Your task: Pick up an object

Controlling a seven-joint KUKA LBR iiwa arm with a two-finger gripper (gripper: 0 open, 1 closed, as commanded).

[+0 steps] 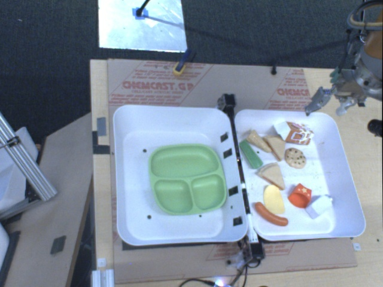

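Note:
The right bin (344, 154) holds several toy foods: a green stick (251, 153), tan wedges (268, 143), a cookie (295, 158), a white and red carton (297, 133), a yellow piece (274, 200), a sausage (270, 214), a red block (300, 195) and a white block (321, 205). My gripper (331, 103) hovers over the far right corner of that bin, beyond the carton. Its fingers are open, with nothing between them.
The left bin (128, 160) holds a green divided plate (185, 178). A black hinge strip (234, 160) runs between the bins. A shiny metal sheet (142, 17) lies beyond the bench, and a yellow clip (179, 69) sits at the cardboard's far edge.

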